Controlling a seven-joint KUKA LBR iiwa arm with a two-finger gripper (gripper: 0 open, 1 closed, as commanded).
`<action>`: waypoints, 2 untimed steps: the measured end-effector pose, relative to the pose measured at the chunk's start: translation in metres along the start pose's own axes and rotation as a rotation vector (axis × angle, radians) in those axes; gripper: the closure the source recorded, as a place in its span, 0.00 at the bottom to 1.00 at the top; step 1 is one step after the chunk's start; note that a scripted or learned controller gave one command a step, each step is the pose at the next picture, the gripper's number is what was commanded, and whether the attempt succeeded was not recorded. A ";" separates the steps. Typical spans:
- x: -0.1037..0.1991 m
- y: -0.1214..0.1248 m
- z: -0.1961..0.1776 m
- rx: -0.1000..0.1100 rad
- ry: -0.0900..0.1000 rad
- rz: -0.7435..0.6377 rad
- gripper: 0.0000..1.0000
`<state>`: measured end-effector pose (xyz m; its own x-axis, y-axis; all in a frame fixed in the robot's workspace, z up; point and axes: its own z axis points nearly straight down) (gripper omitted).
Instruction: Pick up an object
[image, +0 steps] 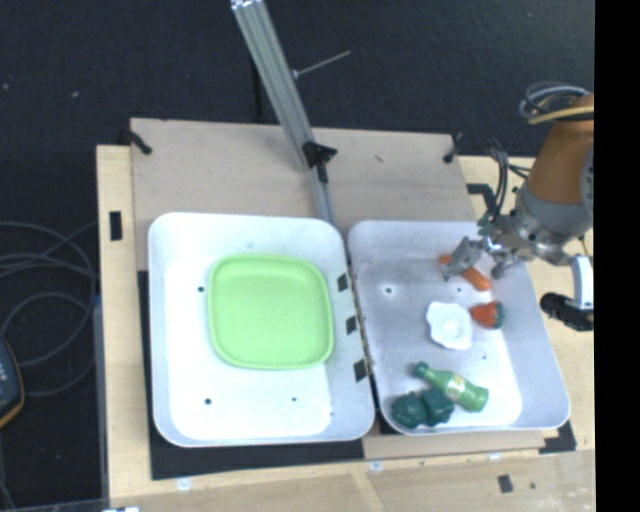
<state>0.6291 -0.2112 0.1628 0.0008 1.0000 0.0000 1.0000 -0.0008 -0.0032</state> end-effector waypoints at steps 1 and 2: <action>0.007 0.004 0.058 0.000 0.000 -0.001 0.00; 0.006 0.005 0.044 -0.006 -0.001 -0.001 1.00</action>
<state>0.6342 -0.2051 0.1189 -0.0001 1.0000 -0.0010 1.0000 0.0001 0.0026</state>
